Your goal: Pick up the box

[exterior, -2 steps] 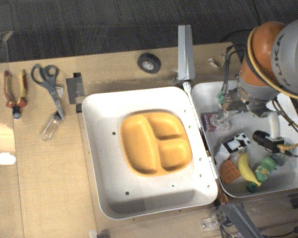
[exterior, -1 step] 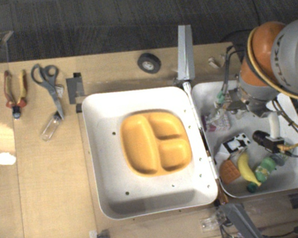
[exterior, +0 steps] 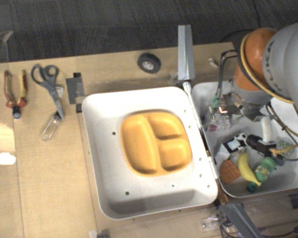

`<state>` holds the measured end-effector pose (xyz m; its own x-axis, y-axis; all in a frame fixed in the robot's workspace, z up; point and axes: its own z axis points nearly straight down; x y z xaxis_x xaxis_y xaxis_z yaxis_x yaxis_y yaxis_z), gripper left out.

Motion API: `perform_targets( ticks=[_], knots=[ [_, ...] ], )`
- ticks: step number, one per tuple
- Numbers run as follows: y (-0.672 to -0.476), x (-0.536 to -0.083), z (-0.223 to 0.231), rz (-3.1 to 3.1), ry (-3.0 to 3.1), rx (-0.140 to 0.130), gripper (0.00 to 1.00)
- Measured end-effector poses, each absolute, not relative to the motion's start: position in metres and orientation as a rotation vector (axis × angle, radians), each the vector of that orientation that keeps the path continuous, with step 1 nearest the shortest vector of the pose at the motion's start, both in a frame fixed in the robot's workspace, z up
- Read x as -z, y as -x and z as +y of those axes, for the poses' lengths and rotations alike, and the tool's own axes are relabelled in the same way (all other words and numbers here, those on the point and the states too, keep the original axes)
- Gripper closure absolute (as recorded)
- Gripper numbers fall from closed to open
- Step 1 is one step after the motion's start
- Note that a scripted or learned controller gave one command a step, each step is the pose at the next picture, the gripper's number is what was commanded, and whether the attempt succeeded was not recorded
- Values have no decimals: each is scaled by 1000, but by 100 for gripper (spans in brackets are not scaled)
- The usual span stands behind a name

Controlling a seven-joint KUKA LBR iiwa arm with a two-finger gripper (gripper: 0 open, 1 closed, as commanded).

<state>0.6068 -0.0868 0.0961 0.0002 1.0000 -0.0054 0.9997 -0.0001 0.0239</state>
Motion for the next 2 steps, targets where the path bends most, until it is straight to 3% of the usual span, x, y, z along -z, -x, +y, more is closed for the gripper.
perform_targets(
  ticks=[1, 2],
  knots=[
    [-610, -110, -89, 2198, -2193, -25, 100],
    [-610, -110, -89, 2199, -2193, -25, 0]
  ],
)
